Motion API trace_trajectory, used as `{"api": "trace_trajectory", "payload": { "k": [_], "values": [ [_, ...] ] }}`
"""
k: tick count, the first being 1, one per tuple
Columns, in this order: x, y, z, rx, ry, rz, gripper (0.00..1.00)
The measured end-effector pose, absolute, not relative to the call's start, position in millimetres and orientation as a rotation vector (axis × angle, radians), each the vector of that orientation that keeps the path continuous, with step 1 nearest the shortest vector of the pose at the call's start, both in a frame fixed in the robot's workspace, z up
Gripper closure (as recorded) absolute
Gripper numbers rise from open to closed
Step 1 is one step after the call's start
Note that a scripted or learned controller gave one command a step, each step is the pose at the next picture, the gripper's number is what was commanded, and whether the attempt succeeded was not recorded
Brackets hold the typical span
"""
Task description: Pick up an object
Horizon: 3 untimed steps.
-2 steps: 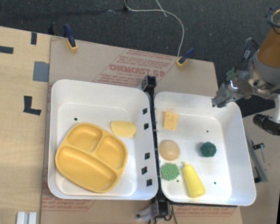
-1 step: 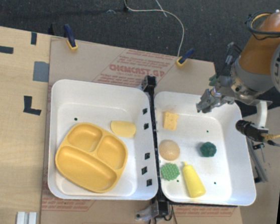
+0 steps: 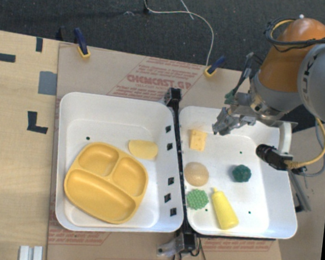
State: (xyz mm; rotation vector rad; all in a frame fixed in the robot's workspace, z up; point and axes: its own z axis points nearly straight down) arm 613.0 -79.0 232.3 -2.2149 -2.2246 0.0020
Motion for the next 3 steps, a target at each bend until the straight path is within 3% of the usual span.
{"api": "trace_trajectory", "payload": {
  "k": [1, 3],
  "values": [
    [599.1, -28, 219, -2.213, -2.225, 0.003, 1.0],
    [573.9, 76, 236, -2.212, -2.228, 0.001, 1.0]
  ]
}}
